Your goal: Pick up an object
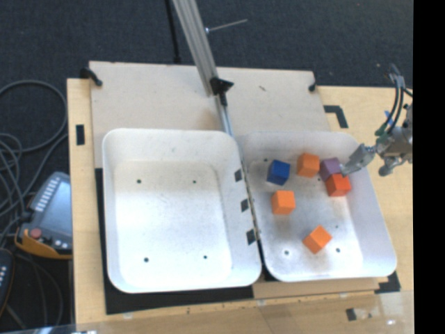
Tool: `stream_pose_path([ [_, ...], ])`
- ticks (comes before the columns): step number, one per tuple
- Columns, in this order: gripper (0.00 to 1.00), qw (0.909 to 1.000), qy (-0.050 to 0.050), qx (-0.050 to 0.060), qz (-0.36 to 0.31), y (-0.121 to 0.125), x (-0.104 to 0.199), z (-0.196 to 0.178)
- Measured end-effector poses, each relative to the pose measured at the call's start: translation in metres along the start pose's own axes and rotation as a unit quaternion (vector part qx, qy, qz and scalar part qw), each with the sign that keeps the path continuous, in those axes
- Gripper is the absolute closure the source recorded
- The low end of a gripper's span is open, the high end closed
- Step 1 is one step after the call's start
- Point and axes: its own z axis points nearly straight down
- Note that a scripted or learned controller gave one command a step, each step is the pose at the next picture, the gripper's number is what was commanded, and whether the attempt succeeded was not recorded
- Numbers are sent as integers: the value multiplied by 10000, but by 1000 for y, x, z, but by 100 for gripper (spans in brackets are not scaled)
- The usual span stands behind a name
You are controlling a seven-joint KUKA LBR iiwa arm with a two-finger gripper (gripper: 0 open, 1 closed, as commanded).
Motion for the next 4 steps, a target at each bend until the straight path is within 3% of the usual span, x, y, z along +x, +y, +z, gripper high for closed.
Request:
stream_pose_path([
  [1, 0, 10000, 14, 0, -41, 5, 79, 0],
  [2, 0, 10000, 11, 44, -13, -7, 119, 157],
  [3, 0, 10000, 28, -24, 16, 2, 62, 189],
  [4, 0, 10000, 29, -45, -1, 45, 10, 187],
])
